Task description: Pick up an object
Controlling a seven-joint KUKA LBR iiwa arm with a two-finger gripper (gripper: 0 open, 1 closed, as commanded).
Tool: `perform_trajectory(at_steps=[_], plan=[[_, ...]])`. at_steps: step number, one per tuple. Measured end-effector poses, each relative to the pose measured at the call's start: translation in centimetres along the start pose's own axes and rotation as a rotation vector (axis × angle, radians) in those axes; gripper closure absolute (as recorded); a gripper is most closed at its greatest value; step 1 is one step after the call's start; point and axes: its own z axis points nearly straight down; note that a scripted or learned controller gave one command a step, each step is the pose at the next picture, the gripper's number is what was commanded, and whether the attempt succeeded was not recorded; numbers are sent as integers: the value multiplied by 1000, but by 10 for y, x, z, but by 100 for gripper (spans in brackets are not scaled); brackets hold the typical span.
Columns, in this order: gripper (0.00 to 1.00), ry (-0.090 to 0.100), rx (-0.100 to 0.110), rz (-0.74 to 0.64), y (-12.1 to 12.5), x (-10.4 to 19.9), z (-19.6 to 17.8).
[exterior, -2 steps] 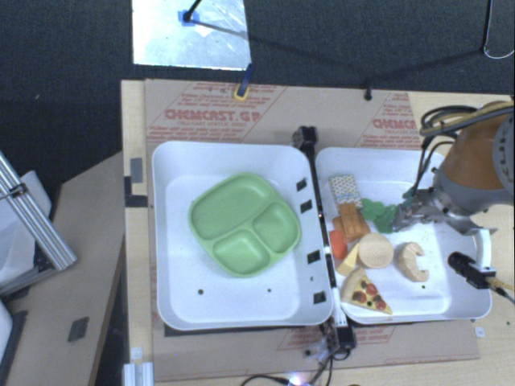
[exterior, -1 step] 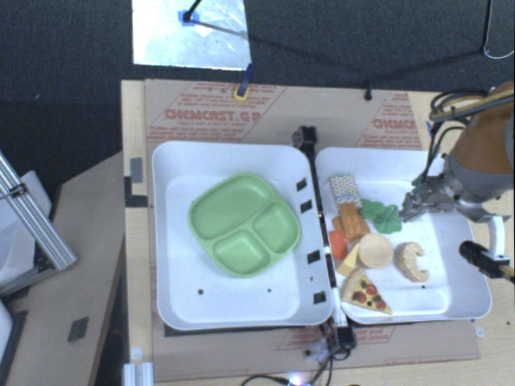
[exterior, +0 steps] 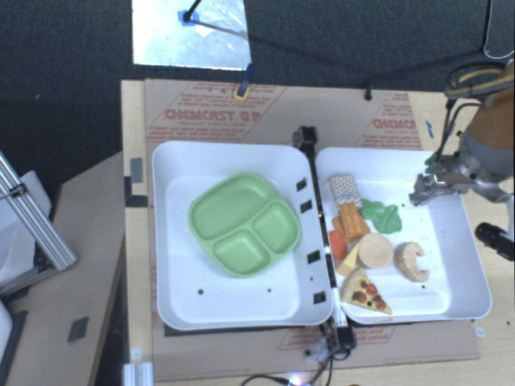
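Note:
The right bin [exterior: 459, 296] holds several toy foods: a checkered packet [exterior: 344, 187], an orange piece [exterior: 352, 219], a green leafy piece [exterior: 383, 215], a round tan disc [exterior: 375, 251], a pale curved piece [exterior: 413, 261], a red piece [exterior: 339, 245] and a pizza slice [exterior: 367, 293]. My gripper [exterior: 425, 191] hovers over the bin's upper right, to the right of the green piece and apart from it. Nothing shows between its tips.
The left bin [exterior: 173, 296] holds a green divided plate [exterior: 244, 224]. A black clamp strip [exterior: 318, 215] runs between the bins. The right half of the right bin floor is bare. A foil sheet [exterior: 191, 21] lies beyond the bench.

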Motion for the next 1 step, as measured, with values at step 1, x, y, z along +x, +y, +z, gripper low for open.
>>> perform_trajectory(at_steps=[1], plan=[[100, 1, 4, 0, 1, 0, -19]])
